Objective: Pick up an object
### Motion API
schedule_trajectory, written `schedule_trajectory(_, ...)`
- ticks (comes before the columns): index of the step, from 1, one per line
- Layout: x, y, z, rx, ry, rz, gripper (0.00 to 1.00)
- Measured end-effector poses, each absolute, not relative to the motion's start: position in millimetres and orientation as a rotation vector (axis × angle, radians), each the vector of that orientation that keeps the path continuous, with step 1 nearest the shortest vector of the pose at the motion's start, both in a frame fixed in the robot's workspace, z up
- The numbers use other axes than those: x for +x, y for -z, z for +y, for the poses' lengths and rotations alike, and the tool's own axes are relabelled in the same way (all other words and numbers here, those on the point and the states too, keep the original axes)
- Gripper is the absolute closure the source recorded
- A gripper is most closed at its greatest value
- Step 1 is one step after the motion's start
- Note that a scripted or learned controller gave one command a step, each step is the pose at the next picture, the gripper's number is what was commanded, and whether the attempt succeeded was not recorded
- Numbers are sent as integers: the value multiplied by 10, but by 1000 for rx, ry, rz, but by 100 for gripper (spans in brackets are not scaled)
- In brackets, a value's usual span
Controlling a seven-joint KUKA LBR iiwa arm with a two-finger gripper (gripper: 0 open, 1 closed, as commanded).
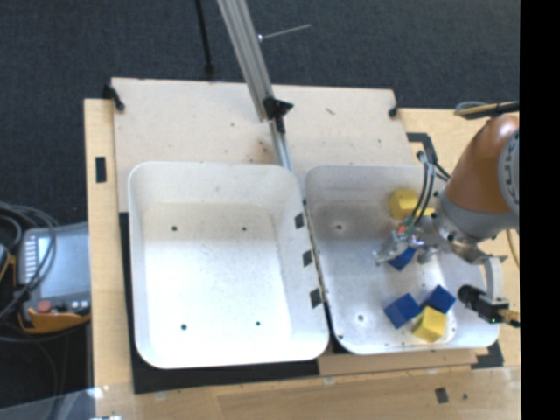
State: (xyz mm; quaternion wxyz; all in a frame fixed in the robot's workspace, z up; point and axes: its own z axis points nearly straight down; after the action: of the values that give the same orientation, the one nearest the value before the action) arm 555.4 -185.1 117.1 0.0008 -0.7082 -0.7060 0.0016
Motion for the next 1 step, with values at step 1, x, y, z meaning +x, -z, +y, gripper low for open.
schedule_trajectory(1, 5563, -975, -1867, -2227, -1, -2221, 0)
